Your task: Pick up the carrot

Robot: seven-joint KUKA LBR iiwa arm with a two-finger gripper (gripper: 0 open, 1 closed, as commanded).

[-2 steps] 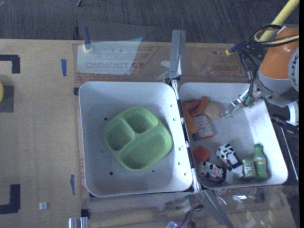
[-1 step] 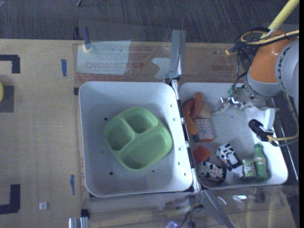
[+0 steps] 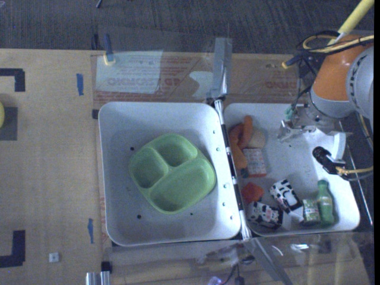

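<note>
The orange tapered carrot lies against the right white bin's left wall, well apart from the gripper; whether the gripper is spread cannot be determined.

Grey arm with an orange band, yellow and black cables, metallic pincer.

The arm runs off the right edge, and its gripper is too blurred to read. The carrot hugs the right bin's wall, its lower end lost against the neighbouring packet.
</note>
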